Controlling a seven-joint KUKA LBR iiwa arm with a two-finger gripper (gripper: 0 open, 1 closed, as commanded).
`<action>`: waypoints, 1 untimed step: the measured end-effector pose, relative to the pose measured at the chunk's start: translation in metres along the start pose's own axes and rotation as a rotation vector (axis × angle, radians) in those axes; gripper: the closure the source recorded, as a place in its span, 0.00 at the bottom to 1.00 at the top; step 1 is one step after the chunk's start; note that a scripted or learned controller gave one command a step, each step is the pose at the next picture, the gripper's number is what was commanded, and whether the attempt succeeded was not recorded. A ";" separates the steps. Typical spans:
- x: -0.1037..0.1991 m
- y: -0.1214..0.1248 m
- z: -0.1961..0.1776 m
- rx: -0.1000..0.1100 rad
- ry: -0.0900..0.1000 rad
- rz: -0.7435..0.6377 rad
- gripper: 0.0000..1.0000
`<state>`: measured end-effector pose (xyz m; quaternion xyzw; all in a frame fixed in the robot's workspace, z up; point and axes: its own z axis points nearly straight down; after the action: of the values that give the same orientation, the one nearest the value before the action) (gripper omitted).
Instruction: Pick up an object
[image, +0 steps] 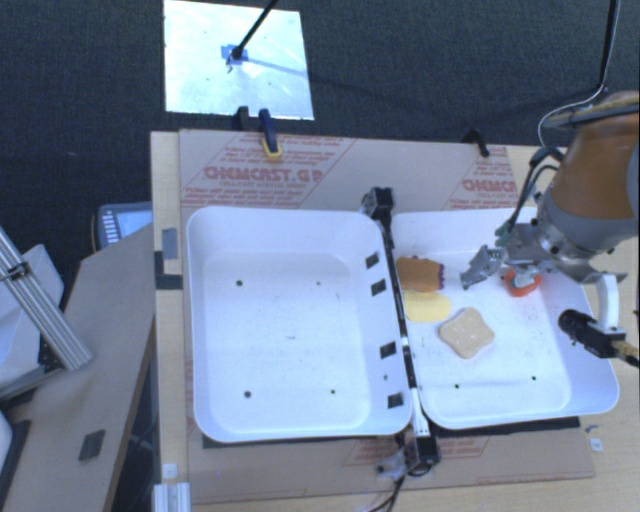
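The right bin (560, 400) holds several small items. A brown and orange piece (420, 271) lies by the bin's left wall, with a flat yellow slice (428, 307) just in front of it. A tan toast-shaped piece (466, 333) rests near the middle. An orange-red object (521, 286) lies further right, partly hidden by my gripper (508, 266), which hangs low directly over it. The arm's orange band (600, 170) rises above at the right edge. Whether the gripper touches the orange-red object cannot be made out.
The left bin (215, 330) sits beside the right one, joined by a row of black clips (385, 290). A black part (585, 330) juts over the right bin's right rim. Cardboard (300, 170) lies under both bins.
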<state>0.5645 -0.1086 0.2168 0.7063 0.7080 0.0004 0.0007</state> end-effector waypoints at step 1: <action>0.000 0.001 -0.011 -0.003 0.000 -0.002 1.00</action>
<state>0.5653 -0.1086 0.2279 0.7057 0.7085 0.0014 0.0016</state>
